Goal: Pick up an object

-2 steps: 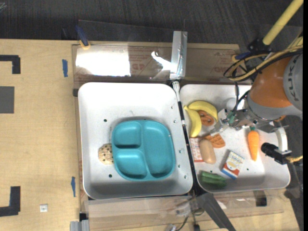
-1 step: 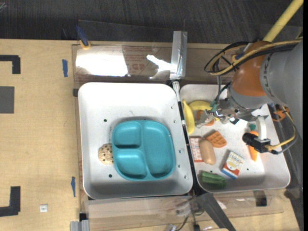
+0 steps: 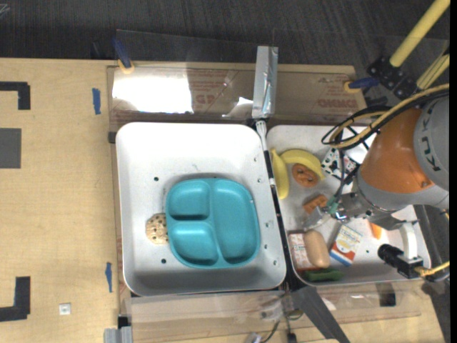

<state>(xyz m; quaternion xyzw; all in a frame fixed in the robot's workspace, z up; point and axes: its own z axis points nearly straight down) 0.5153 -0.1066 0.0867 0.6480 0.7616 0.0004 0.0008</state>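
My arm (image 3: 400, 159) reaches in from 3 o'clock, orange band over right bin (image 3: 371, 259), wrist angled down toward 8 o'clock. My gripper (image 3: 341, 207) low among clutter; fingers apart or together, cannot tell. Banana (image 3: 285, 168) at bin's 10 o'clock, curved, long axis roughly 12-to-6 along divider. Tan roll-shaped item (image 3: 317, 249) at 7 o'clock, upright axis. Small carton (image 3: 348, 240) beside it. Left bin (image 3: 136, 191) holds teal compartment tray (image 3: 213, 221); speckled ball (image 3: 156, 227) touching tray's 9 o'clock edge.

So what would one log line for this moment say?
arm: over right white bin | gripper: low among small items | yellow banana: lying in bin | teal divided tray: left bin
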